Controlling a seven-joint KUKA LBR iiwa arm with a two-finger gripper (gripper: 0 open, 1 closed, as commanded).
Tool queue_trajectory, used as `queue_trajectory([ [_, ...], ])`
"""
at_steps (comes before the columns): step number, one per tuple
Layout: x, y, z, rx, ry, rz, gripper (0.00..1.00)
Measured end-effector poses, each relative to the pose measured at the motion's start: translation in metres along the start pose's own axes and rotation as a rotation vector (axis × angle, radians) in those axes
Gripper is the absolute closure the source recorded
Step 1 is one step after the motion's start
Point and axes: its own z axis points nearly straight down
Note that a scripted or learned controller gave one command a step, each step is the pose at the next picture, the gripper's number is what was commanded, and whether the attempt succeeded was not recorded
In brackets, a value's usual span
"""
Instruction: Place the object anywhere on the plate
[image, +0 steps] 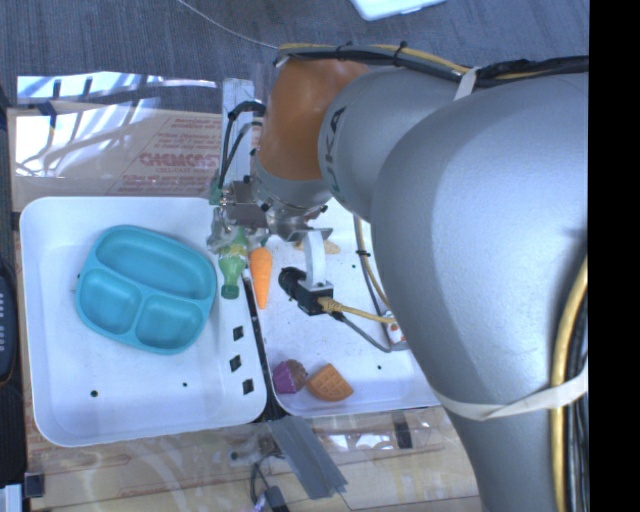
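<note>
The blue plate (145, 290) lies bare in the left bin (60, 400), so the placing is not yet done. The gripper (240, 240) hangs at frame centre over the seam between the bins, and a toy carrot (260, 276) with a green piece (231, 272) beside it sits just under it; whether the jaws grip either I cannot tell. The plate's near rim is just left, with open room across. A purple toy (290, 377) and an orange wedge (329, 383) lie lower in the right bin (400, 395), well clear.

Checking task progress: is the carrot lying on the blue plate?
No, the carrot hangs at the bins' divide under the gripper, right of the plate.
</note>
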Motion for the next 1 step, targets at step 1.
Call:
queue_trajectory([
  [1,-0.0028,0.0001,-0.0001,0.0,-0.001,0.004,0.0],
])
